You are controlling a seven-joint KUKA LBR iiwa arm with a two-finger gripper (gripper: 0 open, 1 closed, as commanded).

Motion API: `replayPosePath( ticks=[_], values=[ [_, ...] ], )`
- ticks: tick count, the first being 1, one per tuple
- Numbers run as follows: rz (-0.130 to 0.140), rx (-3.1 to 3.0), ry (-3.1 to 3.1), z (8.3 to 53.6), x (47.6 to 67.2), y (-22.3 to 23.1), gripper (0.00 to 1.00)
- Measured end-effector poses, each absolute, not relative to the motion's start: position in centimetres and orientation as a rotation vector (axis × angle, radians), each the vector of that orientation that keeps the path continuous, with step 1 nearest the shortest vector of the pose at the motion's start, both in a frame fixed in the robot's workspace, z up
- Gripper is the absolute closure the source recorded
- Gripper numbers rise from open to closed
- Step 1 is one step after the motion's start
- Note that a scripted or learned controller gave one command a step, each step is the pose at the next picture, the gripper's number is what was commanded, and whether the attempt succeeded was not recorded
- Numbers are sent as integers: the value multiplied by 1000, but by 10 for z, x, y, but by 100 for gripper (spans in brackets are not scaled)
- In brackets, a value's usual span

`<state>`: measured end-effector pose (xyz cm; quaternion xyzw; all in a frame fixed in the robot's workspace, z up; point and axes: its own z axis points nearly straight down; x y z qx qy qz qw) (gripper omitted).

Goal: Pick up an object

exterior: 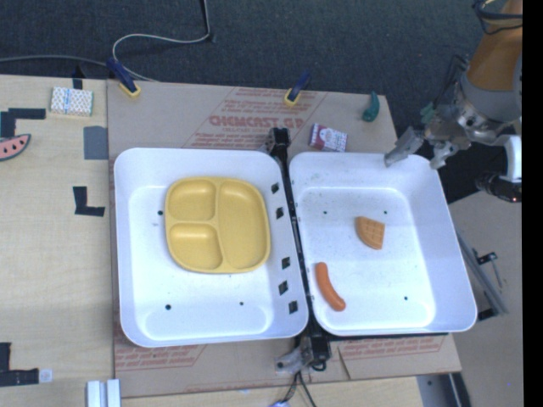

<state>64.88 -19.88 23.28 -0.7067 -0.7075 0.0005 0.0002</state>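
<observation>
Well apart: hot dog (330, 287) in right bin (441, 253), fingers (400, 152) spread wide, empty.

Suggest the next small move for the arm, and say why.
Probably bring the gripper inward and down over the tan wedge-shaped piece. The gripper sits at the right bin's far right corner, holding nothing, and the wedge lies alone mid-bin, nearer than the orange sausage by the near wall.

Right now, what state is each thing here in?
Plate: upright in the left bin, nothing on it.
Hot dog: lying flat in the right bin.
Wedge: lying flat in the right bin.
End effector: open, above the right bin's far rim, holding nothing.
</observation>
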Motion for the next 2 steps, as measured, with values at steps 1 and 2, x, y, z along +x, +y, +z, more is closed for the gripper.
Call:
replayPosePath(
  ticks=[1, 2],
  values=[
    [-2, -2220, -2226, 86, 667, -160, 0],
    [1, -2220, -2229, 96, 667, -161, 100]
  ],
)
